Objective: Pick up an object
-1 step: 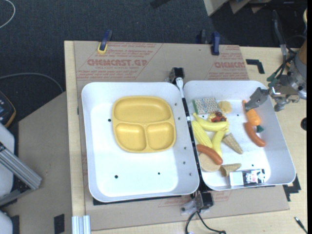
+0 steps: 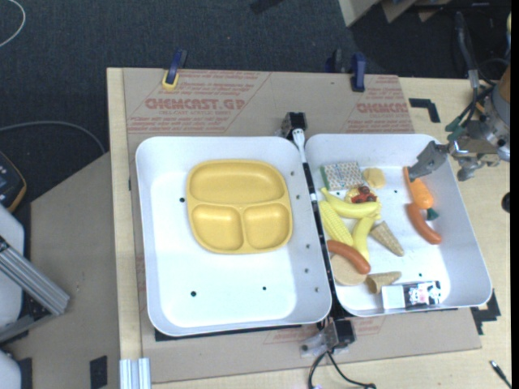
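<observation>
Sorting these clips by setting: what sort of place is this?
Most likely a robotics lab bench. Two white bins are clamped onto a cardboard-covered bench, toy food fills the right bin, and a yellow divided plate sits in the left.

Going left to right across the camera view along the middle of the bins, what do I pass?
Yellow divided plate in the left bin → bananas → waffle cone → carrot, all in the right bin → pincer at the right bin's far right corner.
</observation>
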You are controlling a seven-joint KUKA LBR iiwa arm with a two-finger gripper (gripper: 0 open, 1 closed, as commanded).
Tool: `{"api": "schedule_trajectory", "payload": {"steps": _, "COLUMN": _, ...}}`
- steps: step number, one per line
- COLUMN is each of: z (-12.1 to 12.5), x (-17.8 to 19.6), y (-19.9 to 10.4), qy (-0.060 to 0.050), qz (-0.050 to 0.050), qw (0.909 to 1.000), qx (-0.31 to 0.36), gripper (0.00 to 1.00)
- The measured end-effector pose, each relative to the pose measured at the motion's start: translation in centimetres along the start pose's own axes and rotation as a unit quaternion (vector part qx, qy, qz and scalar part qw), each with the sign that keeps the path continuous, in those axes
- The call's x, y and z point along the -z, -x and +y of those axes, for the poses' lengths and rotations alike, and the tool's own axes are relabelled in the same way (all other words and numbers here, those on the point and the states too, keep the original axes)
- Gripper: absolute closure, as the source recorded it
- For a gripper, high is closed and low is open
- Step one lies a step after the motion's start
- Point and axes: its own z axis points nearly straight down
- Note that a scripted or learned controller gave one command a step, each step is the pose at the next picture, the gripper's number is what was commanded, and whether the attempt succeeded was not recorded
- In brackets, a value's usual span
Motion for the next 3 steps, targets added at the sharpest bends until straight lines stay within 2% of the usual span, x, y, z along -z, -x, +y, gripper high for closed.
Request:
{"api": "schedule_trajectory", "payload": {"steps": 1, "z": -0.9, "x": -5.0, "y": 0.4, "qy": -0.003, "qz": 0.001, "qw": 1.0, "qx": 0.0, "gripper": 0.0}}
{"api": "schedule_trajectory", "payload": {"steps": 3, "z": -0.2, "x": -13.8, "y": -0.3, "qy": -0.003, "qz": 0.001, "qw": 1.0, "qx": 0.0, "gripper": 0.0}}
